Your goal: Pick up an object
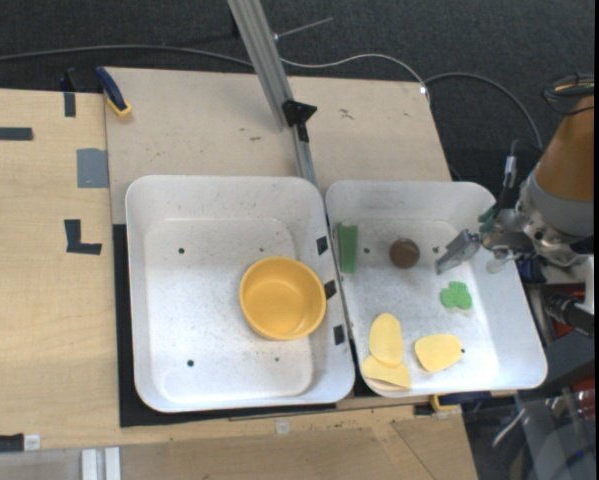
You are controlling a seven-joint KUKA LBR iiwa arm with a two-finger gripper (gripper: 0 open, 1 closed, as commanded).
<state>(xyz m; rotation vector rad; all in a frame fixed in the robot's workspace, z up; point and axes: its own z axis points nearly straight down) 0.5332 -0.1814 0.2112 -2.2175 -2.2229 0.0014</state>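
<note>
Two white bins sit side by side on the bench (219,118). Over the right bin (509,368), the pincer (457,252) hangs, its spread impossible to tell, nothing visibly gripped; the brown ball (404,253) lies just beside it, probably the target.

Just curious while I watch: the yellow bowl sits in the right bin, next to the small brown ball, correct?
Not quite. The yellow bowl sits in the left bin, alone. The small brown ball lies in the right bin, as the camera view shows.
</note>
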